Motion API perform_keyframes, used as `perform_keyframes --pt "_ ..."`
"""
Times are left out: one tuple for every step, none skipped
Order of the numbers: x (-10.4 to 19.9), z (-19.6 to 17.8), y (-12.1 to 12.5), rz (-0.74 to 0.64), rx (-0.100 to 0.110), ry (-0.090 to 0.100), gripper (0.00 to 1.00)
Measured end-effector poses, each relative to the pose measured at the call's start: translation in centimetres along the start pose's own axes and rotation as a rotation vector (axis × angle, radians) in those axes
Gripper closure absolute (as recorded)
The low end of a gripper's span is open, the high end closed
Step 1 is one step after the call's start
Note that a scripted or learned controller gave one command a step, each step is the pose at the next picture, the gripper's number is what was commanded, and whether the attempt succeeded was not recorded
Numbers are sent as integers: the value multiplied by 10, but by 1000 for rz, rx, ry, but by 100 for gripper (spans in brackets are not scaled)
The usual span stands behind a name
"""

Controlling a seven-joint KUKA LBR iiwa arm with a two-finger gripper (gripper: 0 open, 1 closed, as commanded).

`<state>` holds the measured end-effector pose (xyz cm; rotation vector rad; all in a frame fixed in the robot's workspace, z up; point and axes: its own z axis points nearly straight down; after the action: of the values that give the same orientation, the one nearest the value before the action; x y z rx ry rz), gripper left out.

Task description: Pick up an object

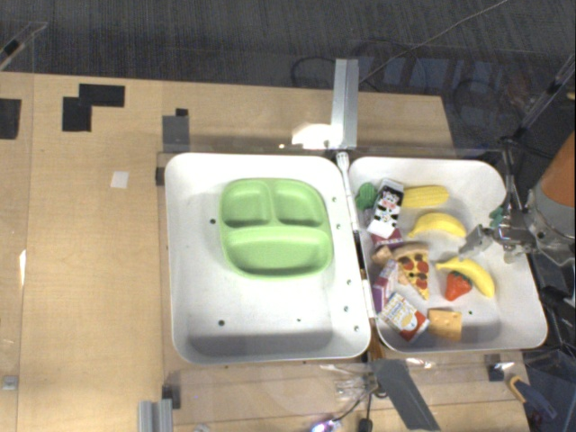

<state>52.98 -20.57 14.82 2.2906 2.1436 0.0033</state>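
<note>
Gripper over right bin, finger gap cannot be judged; banana just left of fingers, strawberry below; carton print unreadable

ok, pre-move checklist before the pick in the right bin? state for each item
1. Pincer over the right bin, at its right side: ok.
2. Nothing between the pincer tips yet: ok, no item seen held.
3. Target near the tips: ok, a banana lies just left of them, another banana just below.
4. Target free of clutter: not ok, the strawberry touches the lower banana and the pizza slice sits close.
5. Pincer opening wide enough: cannot tell.
6. Drop spot: ok, the green tray sits in the left bin.
</note>
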Motion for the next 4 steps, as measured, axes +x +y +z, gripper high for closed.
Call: perform_keyframes --pt "26 58 31 193 -8 0 0" --pt "21 61 122 239 21 2 0" --pt "33 59 77 382 -4 0 0" --pt "36 60 111 594 16 0 0"
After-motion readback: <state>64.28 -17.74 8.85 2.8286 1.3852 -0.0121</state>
